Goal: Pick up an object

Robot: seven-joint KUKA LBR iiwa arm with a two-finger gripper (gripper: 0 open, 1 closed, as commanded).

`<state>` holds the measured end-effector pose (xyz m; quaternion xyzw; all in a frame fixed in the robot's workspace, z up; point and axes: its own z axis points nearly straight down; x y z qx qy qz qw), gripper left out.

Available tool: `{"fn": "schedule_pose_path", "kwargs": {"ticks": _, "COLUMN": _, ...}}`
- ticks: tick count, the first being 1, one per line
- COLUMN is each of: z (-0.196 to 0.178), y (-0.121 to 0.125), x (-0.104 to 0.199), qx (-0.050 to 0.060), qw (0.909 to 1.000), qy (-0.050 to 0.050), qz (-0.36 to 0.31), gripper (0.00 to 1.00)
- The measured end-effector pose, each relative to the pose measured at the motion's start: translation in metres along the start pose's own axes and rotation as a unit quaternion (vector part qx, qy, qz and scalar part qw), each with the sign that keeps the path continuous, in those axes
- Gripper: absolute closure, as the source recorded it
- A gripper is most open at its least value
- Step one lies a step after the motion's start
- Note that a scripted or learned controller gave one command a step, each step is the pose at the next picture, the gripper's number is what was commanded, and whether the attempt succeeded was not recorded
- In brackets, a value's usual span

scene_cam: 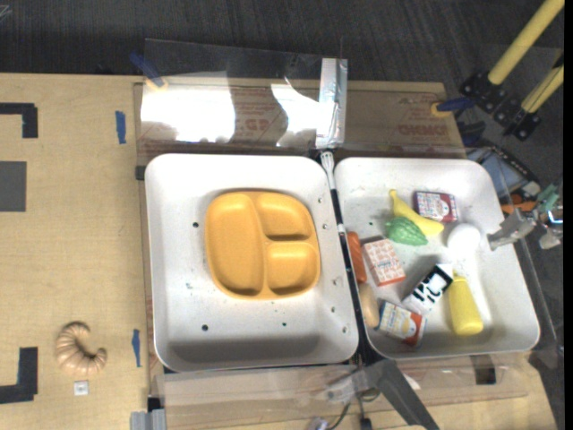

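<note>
The right bin point(510, 330) holds several small objects: a yellow banana point(415, 216), a green pepper point(407, 232), a red-and-white packet point(436, 206), a white ball point(464, 238), a printed box point(383, 262), a black-and-white item point(431, 286), a yellow bottle point(464, 305), a small carton point(400, 322) and an orange stick point(355, 254) along the left wall. My gripper point(524, 225) sits at the bin's right rim, beside the white ball and apart from it. Nothing shows in its grasp.
The left bin point(179, 321) holds a yellow divided plate point(262, 243). A tan croissant-shaped toy point(81, 348) lies on the bench at the lower left. A clear plastic sheet point(242, 106) stands behind the bins. Yellow poles point(528, 30) cross the top right.
</note>
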<state>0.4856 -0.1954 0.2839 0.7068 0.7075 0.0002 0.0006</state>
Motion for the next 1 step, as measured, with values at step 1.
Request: {"fn": "schedule_pose_path", "kwargs": {"ticks": 1, "z": 0.0000, "y": 0.0000, "x": 0.0000, "qx": 0.000, "qw": 1.0000, "qy": 0.000, "qz": 0.000, "gripper": 0.00}}
